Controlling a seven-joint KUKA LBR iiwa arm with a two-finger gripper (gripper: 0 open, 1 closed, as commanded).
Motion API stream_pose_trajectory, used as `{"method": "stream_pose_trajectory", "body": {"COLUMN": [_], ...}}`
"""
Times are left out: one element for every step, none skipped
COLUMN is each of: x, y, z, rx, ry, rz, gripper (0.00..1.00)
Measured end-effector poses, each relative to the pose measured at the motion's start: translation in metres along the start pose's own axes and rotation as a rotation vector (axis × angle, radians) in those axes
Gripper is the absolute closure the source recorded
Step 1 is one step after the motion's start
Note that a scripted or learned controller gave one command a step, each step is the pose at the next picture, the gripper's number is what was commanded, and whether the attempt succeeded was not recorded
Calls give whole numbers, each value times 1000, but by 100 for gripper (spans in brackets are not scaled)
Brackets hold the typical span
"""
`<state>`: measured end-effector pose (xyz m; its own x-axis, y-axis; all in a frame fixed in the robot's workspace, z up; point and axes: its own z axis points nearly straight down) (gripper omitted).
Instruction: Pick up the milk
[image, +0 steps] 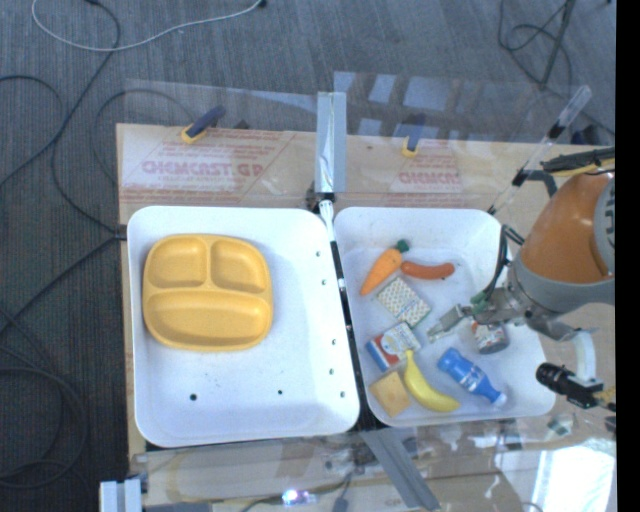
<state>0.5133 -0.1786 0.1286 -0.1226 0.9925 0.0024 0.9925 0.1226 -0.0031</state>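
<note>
- gripper (478, 325) low over the right part of the right bin (455, 222), fingers hard to make out against the clutter; cannot tell whether wide or narrow, and nothing visibly between them.
- milk (393, 346), likely the small red, white and blue carton, lying toward the bin's left wall, left of the claw and slightly nearer the bottom edge of the view.
- carton's long axis apparently slanted, running from lower left to upper right.
- banana (424, 385) touching or just beside the carton's lower right; checkered packet (403, 298) just above it.
- blue bottle (468, 375) just below the claw, nearer than the milk.
- judged: leftward move needed before any descent.
- carton's label too small to read; fingertips blurred.
</note>
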Motion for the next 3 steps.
{"method": "stream_pose_trajectory", "body": {"x": [0, 67, -4], "y": [-10, 24, 5], "z": [-48, -15, -25], "rx": [-2, 0, -2], "ry": [-1, -1, -4], "rz": [-44, -260, -420], "gripper": [0, 0, 0]}}
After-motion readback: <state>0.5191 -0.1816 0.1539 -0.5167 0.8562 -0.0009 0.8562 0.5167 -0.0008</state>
